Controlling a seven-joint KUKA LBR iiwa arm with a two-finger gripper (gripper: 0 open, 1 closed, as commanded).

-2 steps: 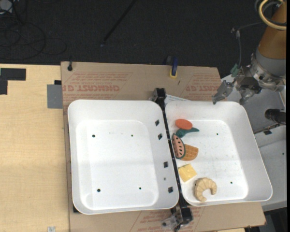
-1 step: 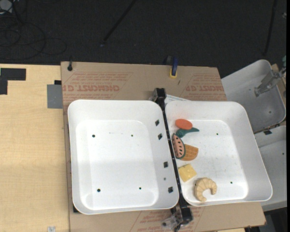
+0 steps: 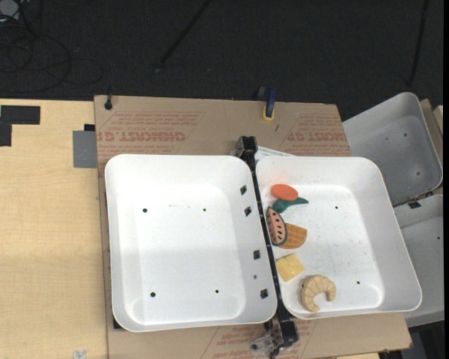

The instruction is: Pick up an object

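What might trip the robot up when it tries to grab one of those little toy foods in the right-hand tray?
1. All four toys hug the right white bin's left wall, so that wall may block a clean grasp.
2. The orange carrot toy and the watermelon slice toy lie close together; reaching for one could nudge the other.
3. The flat yellow cheese wedge sits low beside the tan croissant toy, so a grasp might slip off it.

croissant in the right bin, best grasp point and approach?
Grip the croissant across its thick middle arc, coming straight down from above. It lies flat, curved like a C that opens toward the right, and sits apart from the yellow block above it. Its near side lies close to the right bin wall, so closing the fingers across the arc's width, away from that wall, is probably safest.
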